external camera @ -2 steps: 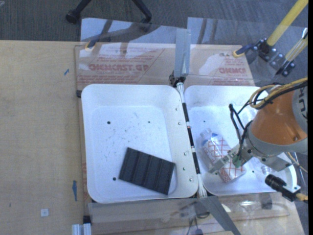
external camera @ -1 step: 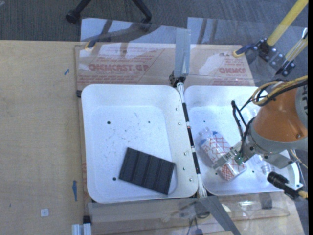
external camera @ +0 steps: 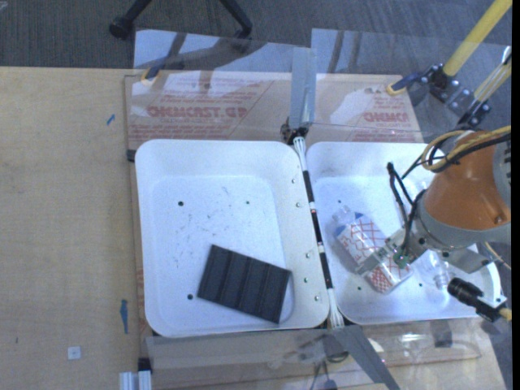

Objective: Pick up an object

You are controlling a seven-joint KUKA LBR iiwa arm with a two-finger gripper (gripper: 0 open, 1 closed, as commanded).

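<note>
A red-and-white checkered packet (external camera: 360, 238) lies in the right bin (external camera: 357, 165), left of its centre. My gripper (external camera: 390, 260) is low over the packet's lower right end, and its body covers part of the packet; more checkered pattern (external camera: 380, 280) shows just below it. The grey arm with its orange band (external camera: 467, 197) comes in from the right over this bin. A dark grey ribbed slab (external camera: 244, 283) lies flat and slightly turned in the front of the left bin (external camera: 162, 177).
A small pale bluish item (external camera: 341, 217) sits just above the packet. The ridge (external camera: 313, 218) between the two bins runs close to the packet's left. Cables (external camera: 406, 189) loop off the arm over the right bin. A yellow pole (external camera: 479, 27) crosses the top right.
</note>
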